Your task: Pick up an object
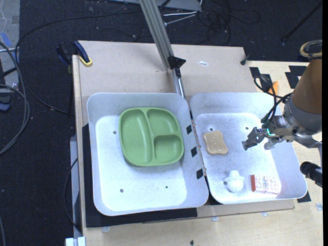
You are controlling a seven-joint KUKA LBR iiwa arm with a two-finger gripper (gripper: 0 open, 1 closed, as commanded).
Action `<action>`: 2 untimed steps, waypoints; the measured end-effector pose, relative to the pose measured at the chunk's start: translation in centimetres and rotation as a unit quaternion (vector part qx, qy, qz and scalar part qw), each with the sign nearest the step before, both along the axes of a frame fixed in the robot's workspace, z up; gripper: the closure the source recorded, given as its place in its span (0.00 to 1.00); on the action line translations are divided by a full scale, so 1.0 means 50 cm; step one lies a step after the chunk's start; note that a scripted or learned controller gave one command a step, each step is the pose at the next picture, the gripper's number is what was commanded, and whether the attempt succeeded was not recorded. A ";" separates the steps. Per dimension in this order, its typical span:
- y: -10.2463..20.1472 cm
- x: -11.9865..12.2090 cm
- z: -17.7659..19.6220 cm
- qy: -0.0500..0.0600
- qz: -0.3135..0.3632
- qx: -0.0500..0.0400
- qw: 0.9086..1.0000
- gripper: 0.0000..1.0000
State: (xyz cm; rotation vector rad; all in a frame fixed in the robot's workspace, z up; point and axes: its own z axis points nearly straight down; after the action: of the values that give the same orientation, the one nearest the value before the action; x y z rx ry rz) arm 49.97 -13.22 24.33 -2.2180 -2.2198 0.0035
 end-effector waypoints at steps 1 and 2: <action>0.000 0.002 0.003 -0.002 0.000 0.000 1.000 0.00; -0.005 0.013 -0.119 0.000 -0.001 0.000 1.000 0.00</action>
State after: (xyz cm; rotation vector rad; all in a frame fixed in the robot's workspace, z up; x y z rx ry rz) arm 50.62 -13.47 18.36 -2.2208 -2.2183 0.0029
